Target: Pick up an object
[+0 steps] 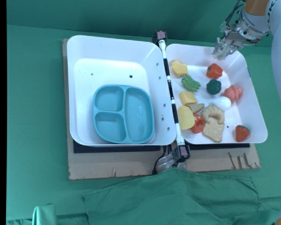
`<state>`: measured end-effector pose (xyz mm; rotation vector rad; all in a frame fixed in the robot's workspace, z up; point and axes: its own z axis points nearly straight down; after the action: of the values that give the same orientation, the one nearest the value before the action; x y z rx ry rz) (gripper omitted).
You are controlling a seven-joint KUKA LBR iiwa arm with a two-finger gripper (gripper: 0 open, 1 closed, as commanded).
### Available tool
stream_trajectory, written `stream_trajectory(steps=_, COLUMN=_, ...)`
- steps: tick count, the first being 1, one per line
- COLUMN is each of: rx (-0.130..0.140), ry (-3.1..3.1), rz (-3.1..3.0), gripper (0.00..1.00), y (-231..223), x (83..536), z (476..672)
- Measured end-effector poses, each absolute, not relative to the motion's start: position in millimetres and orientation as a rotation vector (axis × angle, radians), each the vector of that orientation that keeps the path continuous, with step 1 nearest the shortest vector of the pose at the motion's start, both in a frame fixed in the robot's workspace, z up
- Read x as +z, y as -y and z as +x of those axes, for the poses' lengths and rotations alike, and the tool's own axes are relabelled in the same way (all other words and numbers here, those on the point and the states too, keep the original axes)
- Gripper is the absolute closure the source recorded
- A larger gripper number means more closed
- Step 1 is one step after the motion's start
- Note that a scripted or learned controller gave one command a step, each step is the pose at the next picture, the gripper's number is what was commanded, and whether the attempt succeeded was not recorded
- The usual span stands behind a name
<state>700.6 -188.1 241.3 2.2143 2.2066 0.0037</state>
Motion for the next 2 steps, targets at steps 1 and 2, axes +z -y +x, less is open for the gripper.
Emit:
stream_trajectory(steps=1, rx=0.013, ry=-2.208, rz=2.212, gripper=1.0, y=187, x=353, z=701.4)
stream_trajectory(steps=2, rx=0.01, ry=-2.214, rz=2.213, gripper=1.0, y=160, x=401, z=700.9)
